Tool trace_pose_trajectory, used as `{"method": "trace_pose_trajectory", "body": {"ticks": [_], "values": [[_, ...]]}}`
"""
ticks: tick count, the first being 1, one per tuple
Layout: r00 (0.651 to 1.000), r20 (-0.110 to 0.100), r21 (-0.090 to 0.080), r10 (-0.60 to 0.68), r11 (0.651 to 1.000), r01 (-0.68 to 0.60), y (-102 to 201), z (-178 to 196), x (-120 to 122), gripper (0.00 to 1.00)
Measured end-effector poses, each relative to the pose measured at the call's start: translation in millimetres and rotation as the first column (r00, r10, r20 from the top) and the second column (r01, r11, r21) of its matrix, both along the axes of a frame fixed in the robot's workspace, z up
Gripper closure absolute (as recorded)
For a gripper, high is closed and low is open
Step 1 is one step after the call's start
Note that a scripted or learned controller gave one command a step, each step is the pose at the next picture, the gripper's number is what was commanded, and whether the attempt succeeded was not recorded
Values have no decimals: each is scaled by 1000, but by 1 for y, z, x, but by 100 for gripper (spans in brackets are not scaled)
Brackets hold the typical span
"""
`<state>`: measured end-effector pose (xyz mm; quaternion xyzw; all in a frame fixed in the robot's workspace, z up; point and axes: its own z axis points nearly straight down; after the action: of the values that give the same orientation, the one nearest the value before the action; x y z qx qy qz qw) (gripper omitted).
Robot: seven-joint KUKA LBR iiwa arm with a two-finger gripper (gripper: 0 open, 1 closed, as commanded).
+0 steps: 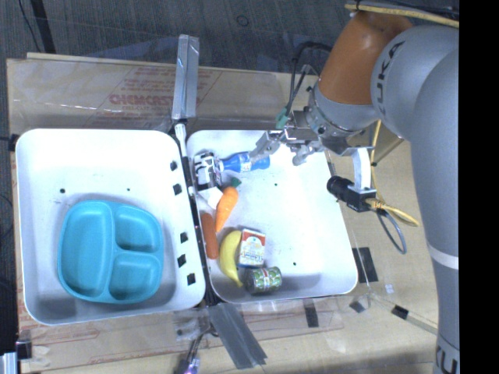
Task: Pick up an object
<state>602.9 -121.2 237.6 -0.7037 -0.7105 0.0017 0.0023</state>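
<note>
So the pincer is seen spread open over the right bin, with a blue bottle just beside its fingers, not gripped.

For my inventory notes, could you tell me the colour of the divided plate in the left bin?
Light blue; the divided plate shows clearly in the camera view.

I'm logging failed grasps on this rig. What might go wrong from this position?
The hand hangs over the far end of the right bin, near the blue bottle. The carrot, banana, small carton and jar crowd together along the divider, so a grasp there may jostle neighbours or hit the wall. The bottle lies flat and might roll away.
</note>
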Motion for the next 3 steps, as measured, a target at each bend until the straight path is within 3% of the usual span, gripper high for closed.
{"method": "trace_pose_trajectory", "body": {"ticks": [1, 2, 3], "values": [[983, -1, -1, -181, 983, 181, 17, -94, -25, 0], [1000, -1, 1, 12, 1000, -12, 32, -147, -17, 0], [1000, -3, 1, 15, 1000, -15, 32, -137, -17, 100]]}}
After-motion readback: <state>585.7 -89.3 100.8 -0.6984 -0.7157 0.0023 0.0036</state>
